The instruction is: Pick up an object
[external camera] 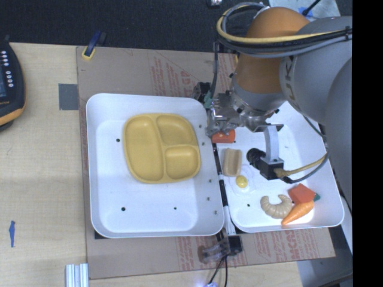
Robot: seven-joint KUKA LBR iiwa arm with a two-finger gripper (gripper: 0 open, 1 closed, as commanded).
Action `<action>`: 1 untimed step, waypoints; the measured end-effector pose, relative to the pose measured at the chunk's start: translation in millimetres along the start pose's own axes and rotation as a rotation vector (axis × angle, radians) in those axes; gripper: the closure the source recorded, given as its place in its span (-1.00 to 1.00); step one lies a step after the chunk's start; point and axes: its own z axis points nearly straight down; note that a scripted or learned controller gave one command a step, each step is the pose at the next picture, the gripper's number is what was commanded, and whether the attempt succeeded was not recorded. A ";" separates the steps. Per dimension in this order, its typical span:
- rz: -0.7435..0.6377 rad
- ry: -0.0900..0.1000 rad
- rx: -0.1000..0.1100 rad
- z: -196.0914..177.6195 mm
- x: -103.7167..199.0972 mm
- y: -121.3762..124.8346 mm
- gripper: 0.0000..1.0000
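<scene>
Two white bins sat side by side on my bench. Lying in the left bin was a yellow divided plate with three compartments. The right bin held the small items: an orange-red block near its upper left corner, a tan bread-like piece just below that, a small yellow piece beneath the bread, and toward the front a curled shrimp toy touching a toy carrot, with a red-orange chunk just above the carrot. I saw the arm reaching in from the right, its gripper low over the right bin's upper left corner, just above the orange-red block. From my view I could not tell how the gripper was set, nor whether it touched the block.
</scene>
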 end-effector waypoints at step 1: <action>0.013 -0.002 0.001 21.6 -57.3 10.9 1.00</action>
